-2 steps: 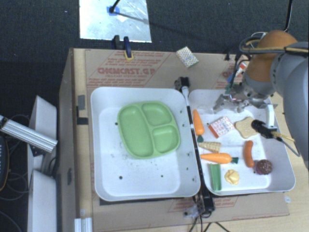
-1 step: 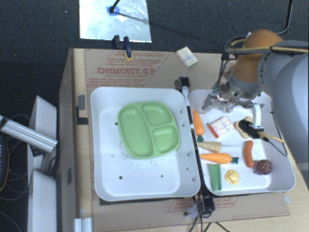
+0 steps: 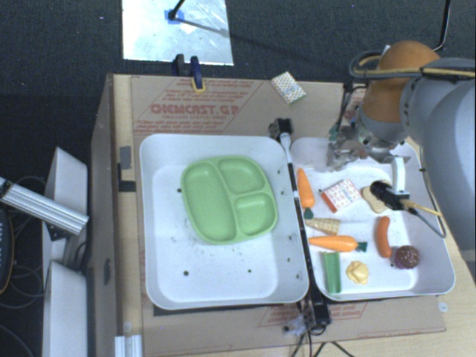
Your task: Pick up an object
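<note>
Found the end effector (image 3: 343, 152) low over the far corner of the right shallow white bin (image 3: 440, 275), reaching in from the right under the grey arm with its orange band (image 3: 394, 80). Could not tell whether spread or pressed together; saw nothing held. Counted the candidates loose on the bin floor: a smooth orange toy carrot (image 3: 305, 188) just beside the dividing rim, a small red-and-white patterned box (image 3: 341, 195) near it, a red toy sausage (image 3: 383, 236), a yellow lumpy piece (image 3: 358, 272). Judged the carrot and the box the nearest targets, both apart from the end effector. Judged the crowding a risk: neighbours close enough to be nudged. Left the green divided plastic plate (image 3: 229, 199) alone in the left shallow white bin (image 3: 152, 222), likely a drop-off spot.
</note>
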You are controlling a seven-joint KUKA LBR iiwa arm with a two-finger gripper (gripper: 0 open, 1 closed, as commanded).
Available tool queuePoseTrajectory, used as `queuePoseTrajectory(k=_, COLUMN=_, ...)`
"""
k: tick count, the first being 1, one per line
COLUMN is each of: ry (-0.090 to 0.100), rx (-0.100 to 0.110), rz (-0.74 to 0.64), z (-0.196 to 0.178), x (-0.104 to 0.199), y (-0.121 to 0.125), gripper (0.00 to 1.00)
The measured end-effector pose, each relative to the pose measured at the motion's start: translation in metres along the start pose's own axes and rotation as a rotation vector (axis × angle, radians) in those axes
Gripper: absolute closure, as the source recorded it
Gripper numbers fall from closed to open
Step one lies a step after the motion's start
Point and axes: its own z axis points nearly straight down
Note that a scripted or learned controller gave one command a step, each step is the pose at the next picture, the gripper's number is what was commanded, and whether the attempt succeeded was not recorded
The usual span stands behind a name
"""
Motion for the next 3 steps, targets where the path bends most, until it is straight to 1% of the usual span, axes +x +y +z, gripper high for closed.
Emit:
queuePoseTrajectory(k=1, ry=0.0, rx=0.0, rz=0.0, z=0.0, x=0.0, y=0.0, gripper=0.0)
queuePoseTrajectory(k=2, ry=-0.002, rx=0.002, rz=0.004, z=0.011, x=-0.049, y=-0.002, gripper=0.0)
queuePoseTrajectory(k=3, ry=0.0, rx=0.003, rz=0.002, z=0.011, x=-0.008, y=-0.001, gripper=0.0)
